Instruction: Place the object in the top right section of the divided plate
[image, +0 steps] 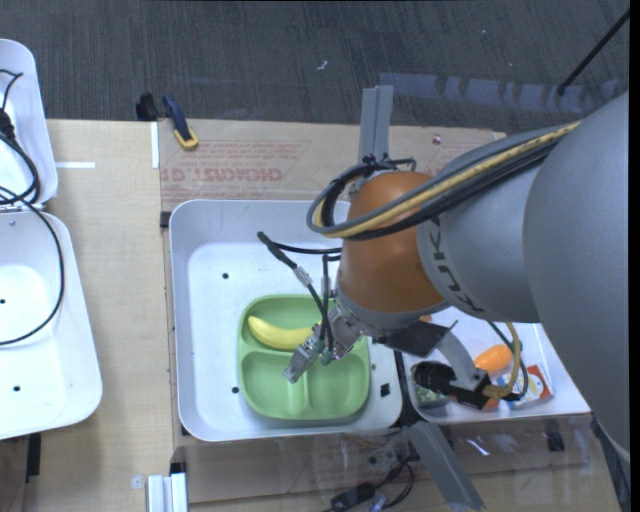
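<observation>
Now, from the camera view, the arm's jaws hover low over the green divided plate in the white bin; whether they stand apart or together, I cannot tell. The yellow banana lies in the plate's upper section, just beside them. To finish cleanly, I'd judge a straight vertical lift best, no sideways drag nudging the fruit.
</observation>
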